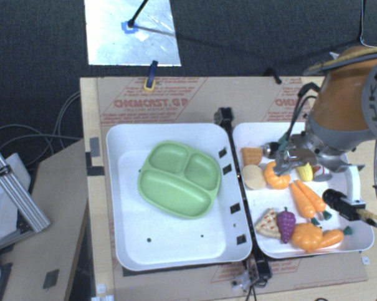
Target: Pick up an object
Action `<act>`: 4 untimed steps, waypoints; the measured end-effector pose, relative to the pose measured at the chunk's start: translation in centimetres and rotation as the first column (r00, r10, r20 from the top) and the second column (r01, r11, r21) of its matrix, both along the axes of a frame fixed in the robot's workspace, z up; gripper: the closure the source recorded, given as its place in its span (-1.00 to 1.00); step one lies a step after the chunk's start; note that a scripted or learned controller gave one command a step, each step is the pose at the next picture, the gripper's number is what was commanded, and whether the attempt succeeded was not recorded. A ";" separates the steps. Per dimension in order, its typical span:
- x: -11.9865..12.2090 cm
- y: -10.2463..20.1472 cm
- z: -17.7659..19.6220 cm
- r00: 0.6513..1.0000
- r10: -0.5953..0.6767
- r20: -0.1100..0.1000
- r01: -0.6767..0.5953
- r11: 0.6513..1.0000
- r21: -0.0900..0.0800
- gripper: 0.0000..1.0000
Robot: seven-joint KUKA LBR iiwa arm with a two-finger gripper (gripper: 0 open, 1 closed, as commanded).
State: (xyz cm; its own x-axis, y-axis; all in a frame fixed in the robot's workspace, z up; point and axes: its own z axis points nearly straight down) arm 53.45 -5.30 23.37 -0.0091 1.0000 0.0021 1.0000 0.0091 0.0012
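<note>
Two-finger metal gripper [287, 156] low over right white bin [367, 235], beside round orange toy fruit [277, 177]. Pincer state: cannot tell. Best centred squarely over fruit, clear of yellow toy piece [304, 171].

Grey arm [352, 114] with orange band comes in from the right, wrist bent down over the right bin [367, 235]. Gripper [287, 160] sits low over that bin's upper middle, near the divider side. Finger spread unclear from this angle, nothing visibly between them
</note>
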 end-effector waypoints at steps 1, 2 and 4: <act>-2.9 3.3 -1.5 1.000 -0.002 -0.003 0.002 1.000 -0.001 1.00; -3.1 5.0 0.0 1.000 -0.002 0.002 0.002 1.000 -0.001 1.00; -3.5 5.4 -1.3 1.000 -0.004 -0.002 0.004 1.000 -0.002 1.00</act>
